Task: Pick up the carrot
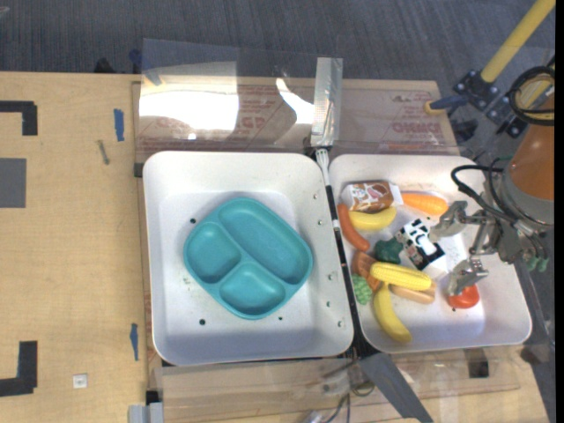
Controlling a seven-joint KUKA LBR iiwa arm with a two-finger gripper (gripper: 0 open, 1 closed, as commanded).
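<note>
The table [70, 236] was pale wood, with grey carpet beyond it and black tape marks on its left side. On it sat two white bins: the left bin [167, 183] held a teal divided plate [248, 256], the right bin [507, 320] a heap of toy food. My jaws [460, 243] hung low over the right bin's right side, spread wide, with nothing between them. The carrot [351, 229], as I judged it, was the orange piece lying along the bin's left wall, partly under a banana [372, 219] and beside a green piece [386, 252]. A red tomato [463, 297] sat just under my lower finger. I took this for the approach step: next I needed to shift left across the pile, line up across the carrot, then descend.
</note>
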